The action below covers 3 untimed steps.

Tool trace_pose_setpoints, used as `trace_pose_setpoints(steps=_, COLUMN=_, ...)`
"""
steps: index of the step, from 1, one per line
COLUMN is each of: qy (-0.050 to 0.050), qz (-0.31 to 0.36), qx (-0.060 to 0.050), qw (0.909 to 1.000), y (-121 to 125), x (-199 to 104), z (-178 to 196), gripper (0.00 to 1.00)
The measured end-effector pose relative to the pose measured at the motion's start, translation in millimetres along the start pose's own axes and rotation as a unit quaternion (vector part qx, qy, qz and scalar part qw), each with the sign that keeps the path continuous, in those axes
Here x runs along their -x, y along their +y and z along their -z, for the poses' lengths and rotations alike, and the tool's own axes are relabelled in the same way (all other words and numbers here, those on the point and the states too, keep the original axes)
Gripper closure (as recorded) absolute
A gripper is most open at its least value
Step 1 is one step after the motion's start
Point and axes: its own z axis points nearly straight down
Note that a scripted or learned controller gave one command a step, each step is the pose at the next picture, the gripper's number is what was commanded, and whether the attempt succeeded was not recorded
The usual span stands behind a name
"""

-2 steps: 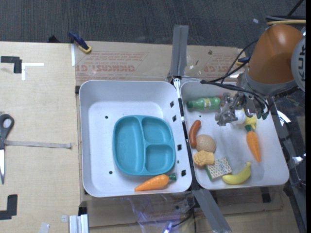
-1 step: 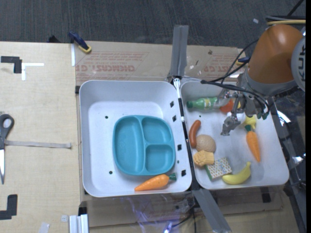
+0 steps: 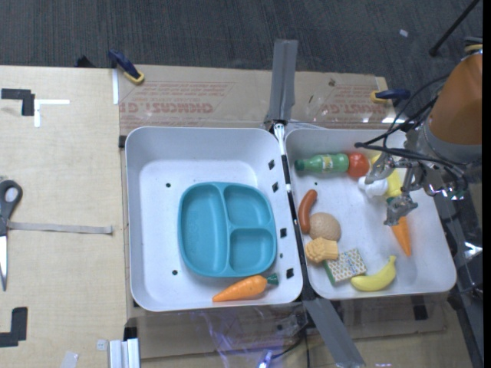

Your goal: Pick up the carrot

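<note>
The counter (image 3: 54,282) on the left is pale wood, with scissors (image 3: 6,228) lying at its edge and black brackets near its corners. Beyond it, dark grey carpet (image 3: 192,14) covers the floor, and a cardboard sheet (image 3: 192,98) lies under the bins, clipped down by a blue-and-yellow clamp (image 3: 126,66). The left bin (image 3: 146,228) holds a teal divided plate (image 3: 228,228), and a carrot (image 3: 244,288) lies just below it against the near wall. The right bin (image 3: 437,278) holds a green bottle (image 3: 322,163), a sausage (image 3: 307,209), a round brown bun (image 3: 325,225), a checkered block (image 3: 346,265) and a banana (image 3: 375,276). A second carrot (image 3: 401,232) lies near the right wall, its leafy end touching the end effector (image 3: 399,204). Whether its fingers clasp anything, or how wide they stand, cannot be told.
</note>
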Motion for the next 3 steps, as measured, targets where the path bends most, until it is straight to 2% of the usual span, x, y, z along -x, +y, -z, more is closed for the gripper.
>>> trace_pose_setpoints(steps=1, qy=0.001, qz=0.040, qx=0.001, qw=0.9992, y=-34.0, x=-43.9, z=-56.5, gripper=0.00)
trace_pose_setpoints(steps=2, qy=-0.002, qz=0.042, qx=-0.001, qw=0.9991, y=-34.1, x=-41.0, z=-45.5, gripper=1.00)
trace_pose_setpoints(steps=3, qy=0.000, qz=-0.079, qx=0.000, qw=0.9968, y=9.7, x=-29.7, z=1.0, gripper=1.00)
